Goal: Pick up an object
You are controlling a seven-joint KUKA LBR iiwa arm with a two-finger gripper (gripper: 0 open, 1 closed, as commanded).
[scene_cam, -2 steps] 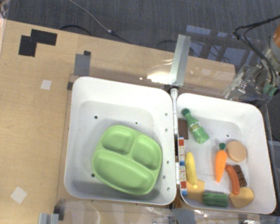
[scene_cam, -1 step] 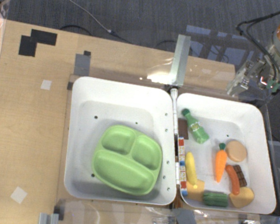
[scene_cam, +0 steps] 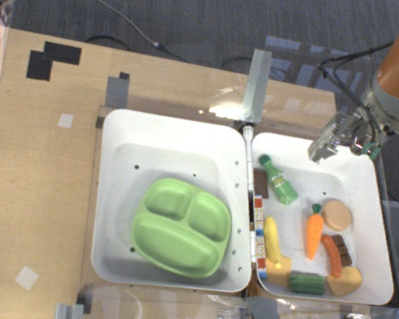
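The right bin (scene_cam: 372, 187) holds several toy foods. A green bottle (scene_cam: 277, 181) lies near its left wall. An orange carrot (scene_cam: 313, 234) sits mid-bin beside a round tan disc (scene_cam: 337, 215). A yellow banana (scene_cam: 272, 237), a dark green cucumber (scene_cam: 306, 283), a red sausage (scene_cam: 332, 258) and a tan piece (scene_cam: 345, 281) crowd the front edge. My gripper (scene_cam: 323, 149) hangs over the bin's back edge, up and right of the bottle, with nothing seen in it.
The left bin (scene_cam: 119, 181) holds a light green divided plate (scene_cam: 183, 226). A metal post (scene_cam: 256, 89) stands behind the seam between the bins. Cables trail behind the right bin. Bare wooden bench lies to the left.
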